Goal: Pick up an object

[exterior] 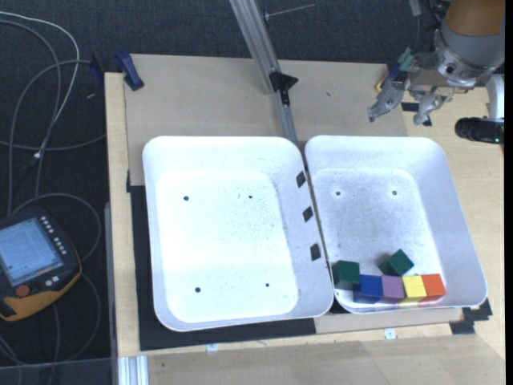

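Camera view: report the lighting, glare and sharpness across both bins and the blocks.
Camera view: even, bright overhead light; the left shallow white bin is nearly washed out, its floor speckles faint; the right shallow white bin shows a greyer floor; the small coloured cubes are sharp with short soft shadows; the grey two-finger hand is slightly soft.

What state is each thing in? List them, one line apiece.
gripper: raised above the bench beyond the right bin, fingers apart, nothing between them.
left bin: upright, flat on the bench.
right bin: upright, blocks bunched at its near edge.
dark green block: resting in the right bin.
tilted green block: turned askew behind the row.
blue, purple, yellow, orange blocks: in a row, touching.
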You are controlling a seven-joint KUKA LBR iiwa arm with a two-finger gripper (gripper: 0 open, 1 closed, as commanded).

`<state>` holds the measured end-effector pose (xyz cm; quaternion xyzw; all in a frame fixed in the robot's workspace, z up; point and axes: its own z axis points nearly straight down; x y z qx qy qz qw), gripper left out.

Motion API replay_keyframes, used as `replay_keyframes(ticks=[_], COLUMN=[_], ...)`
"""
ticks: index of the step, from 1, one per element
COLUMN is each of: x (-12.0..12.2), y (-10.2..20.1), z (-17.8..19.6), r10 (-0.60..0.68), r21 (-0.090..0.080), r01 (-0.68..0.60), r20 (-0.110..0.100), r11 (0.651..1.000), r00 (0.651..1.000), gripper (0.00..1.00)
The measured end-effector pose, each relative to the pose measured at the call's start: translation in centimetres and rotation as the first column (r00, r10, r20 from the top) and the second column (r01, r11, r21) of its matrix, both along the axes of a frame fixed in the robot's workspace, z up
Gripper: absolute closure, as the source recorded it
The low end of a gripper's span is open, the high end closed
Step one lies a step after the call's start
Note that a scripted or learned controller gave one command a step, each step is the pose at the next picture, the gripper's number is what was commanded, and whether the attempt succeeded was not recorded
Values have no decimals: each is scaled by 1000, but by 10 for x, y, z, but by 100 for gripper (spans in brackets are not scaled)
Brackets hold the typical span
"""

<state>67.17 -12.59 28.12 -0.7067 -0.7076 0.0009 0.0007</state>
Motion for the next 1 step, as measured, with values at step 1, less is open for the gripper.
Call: replay_keyframes(ticks=[1], x=[-1], y=[72], z=[-61], r10=[5], r21=[4], r01=[-5], r20=[-5], r11=[1000], r00=[1000], gripper=[0])
